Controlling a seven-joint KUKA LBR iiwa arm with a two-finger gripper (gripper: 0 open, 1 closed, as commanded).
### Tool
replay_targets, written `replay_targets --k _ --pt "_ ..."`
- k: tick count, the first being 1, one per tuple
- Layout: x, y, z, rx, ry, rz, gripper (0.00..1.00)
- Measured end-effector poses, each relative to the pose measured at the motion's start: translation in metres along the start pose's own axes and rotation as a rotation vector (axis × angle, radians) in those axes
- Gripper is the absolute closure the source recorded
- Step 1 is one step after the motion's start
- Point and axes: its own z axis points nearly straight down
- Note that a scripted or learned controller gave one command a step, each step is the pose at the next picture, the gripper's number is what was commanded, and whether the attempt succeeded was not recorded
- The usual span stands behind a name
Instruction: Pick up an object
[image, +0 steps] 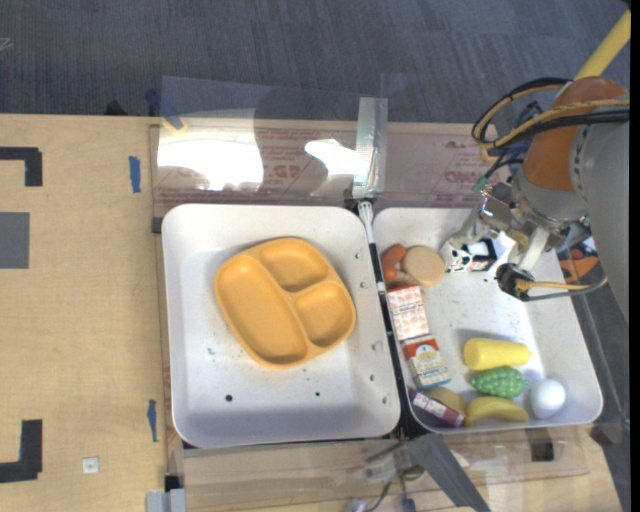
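My gripper (487, 248) hangs over the far part of the right bin (585, 352), below the grey arm with its orange band (560, 160). A small black-and-white item (459, 259) lies right at its left side; I cannot tell whether they touch. Beside that lie a tan round piece (424, 265) and an orange-brown piece (394, 260). Nearer the front are a red-and-white carton (407, 311), a smaller carton (428, 361), a yellow corn-like piece (494, 352), a green piece (497, 381), a banana (495, 408), a white ball (547, 397) and a dark purple item (434, 405).
The left bin (190, 390) holds a yellow divided plate (285, 299). A ridge where the two bins meet (385, 330) runs between them. Cables (510, 110) loop above the wrist. Bare white floor shows in the right bin's middle (480, 310).
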Motion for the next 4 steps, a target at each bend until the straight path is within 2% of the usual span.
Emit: replay_targets --k 1,2,3,4 --pt "-0.021 -0.061 -0.089 0.012 -0.002 -0.110 0.00" --pt "-0.011 -0.011 -0.043 0.022 -0.007 -0.160 0.00" --pt "-0.011 -0.010 -0.045 0.018 -0.006 -0.161 0.00" --pt "-0.047 -0.073 -0.090 0.019 -0.005 -0.056 0.00"
